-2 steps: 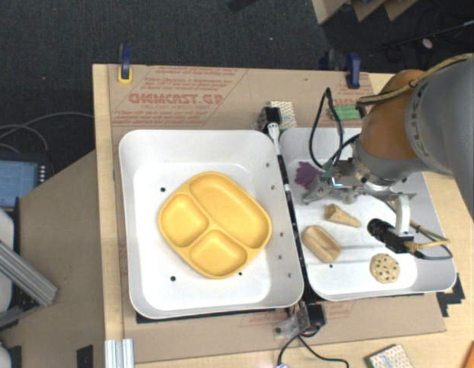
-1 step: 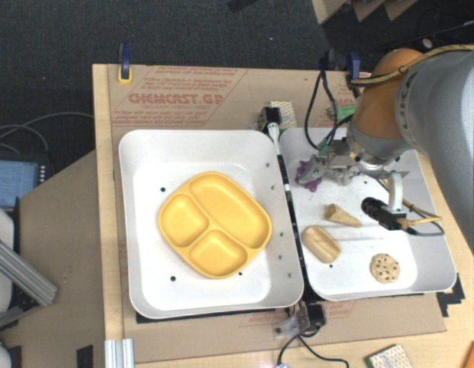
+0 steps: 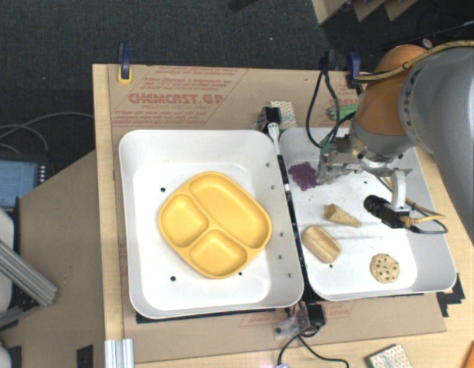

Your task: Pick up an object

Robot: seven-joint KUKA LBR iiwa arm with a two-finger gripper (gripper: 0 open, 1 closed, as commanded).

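Arm (image 3: 444,106): reaching in from the right, hanging over the far part of the right bin (image 3: 421,271).
Claw (image 3: 334,167): pointing down just right of the purple lump (image 3: 302,175); released or clenched, cannot tell.
Purple lump: lying at the far left of the right bin, near the wall beside the left bin (image 3: 145,271); touching the claw or not, cannot tell.
Tan wedge (image 3: 343,215): lying near the middle of the right bin, on the near side of the lump.
Bread roll (image 3: 321,244): lying just beside the wedge, toward the near left.
Cookie (image 3: 384,267): lying flat toward the near right, apart from the roll.
Yellow plate (image 3: 214,223): three compartments, sitting mid-way in the left bin.
Counter (image 3: 183,98): carrying both bins side by side.
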